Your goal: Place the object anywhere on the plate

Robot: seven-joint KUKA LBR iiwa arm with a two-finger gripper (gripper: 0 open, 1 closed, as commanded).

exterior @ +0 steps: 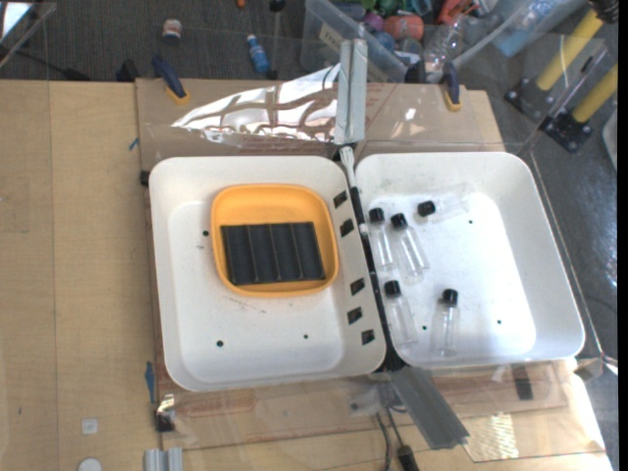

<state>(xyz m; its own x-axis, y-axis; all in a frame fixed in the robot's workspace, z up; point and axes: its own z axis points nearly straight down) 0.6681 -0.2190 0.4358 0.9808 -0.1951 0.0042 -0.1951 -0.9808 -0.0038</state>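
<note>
The camera view looks down on a wooden desk (59,263) carrying two shallow white bins side by side. The left bin (186,346) holds an orange plate (228,209) with rounded corners, sitting slightly toward 12 o'clock of the bin's middle. A black ribbed insert (273,253) of several parallel slats lies on the plate and covers most of its floor.

The right bin (525,263) holds several small clear vials with black caps, all in its 9 o'clock half. One vial (381,238) lies close to the divider between the bins, cap toward 12 o'clock. A second vial (409,246) lies just beside it, toward 3 o'clock. A third vial (442,207) rests toward 12 o'clock, its cap pointing to 9 o'clock. A fourth vial (400,310) lies near the divider at the bin's 7 o'clock part, and a fifth vial (446,320) lies near it toward 3 o'clock. None touches the plate; all are well apart from it, across the divider.

Beyond the bins at 12 o'clock lies crumpled clear plastic sheeting (265,116), and farther off stands a clear tub of coloured toys (412,13).

The gripper's state cannot be told here.
</note>
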